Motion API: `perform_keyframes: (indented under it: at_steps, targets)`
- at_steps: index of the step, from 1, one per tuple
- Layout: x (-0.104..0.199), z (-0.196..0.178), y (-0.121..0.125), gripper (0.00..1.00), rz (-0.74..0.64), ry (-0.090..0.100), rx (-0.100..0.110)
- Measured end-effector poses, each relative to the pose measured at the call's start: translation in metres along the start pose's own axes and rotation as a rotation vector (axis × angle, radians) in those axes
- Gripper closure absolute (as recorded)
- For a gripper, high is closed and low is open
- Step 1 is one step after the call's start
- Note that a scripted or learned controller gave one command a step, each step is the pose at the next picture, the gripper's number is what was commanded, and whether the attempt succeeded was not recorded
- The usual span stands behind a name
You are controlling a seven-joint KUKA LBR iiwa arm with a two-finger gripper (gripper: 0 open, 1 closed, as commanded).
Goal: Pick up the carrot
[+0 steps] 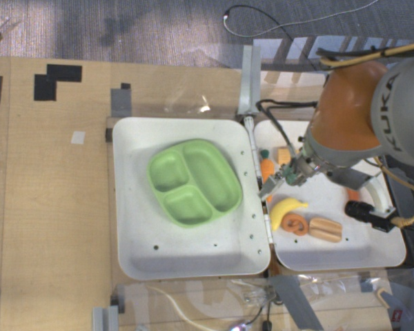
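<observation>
A wooden surface [48, 205] carries two shallow white bins side by side. The left bin [134, 250] holds a green divided plate [193, 181] with three compartments, lying a little toward the bin's far side. The right bin [372, 250] holds the food items, all gathered along its left edge. The carrot [267, 167], a small orange piece, lies close against the left wall of the right bin, about midway along that edge. Just beyond it toward the far edge sits a small tan block [283, 156]. Nearer the front edge lie a yellow banana [286, 209], an orange-red ring-shaped piece [296, 224] touching the banana, and a hot dog bun [325, 229] just beside the ring. The grey arm with its orange band [345, 109] reaches in from the right edge of the surface over the right bin, and the jaws [281, 179] hang low just beside the carrot, on its near right side, tilted toward the bin's left wall. I cannot tell whether the jaws are open or closed, and nothing can be seen held between them. A black cable [276, 109] loops near the bin's far edge.
</observation>
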State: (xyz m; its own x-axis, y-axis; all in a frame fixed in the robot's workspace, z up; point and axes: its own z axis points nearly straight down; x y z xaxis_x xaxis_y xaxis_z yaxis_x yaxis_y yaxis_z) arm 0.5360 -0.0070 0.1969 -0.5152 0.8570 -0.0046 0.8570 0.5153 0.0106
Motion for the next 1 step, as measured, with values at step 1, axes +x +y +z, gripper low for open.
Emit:
perform_keyframes:
  at_steps: [1]
  targets:
    - [-0.0008, -0.0114, 0.0022, 1.0, 0.0, -0.003, -0.006]
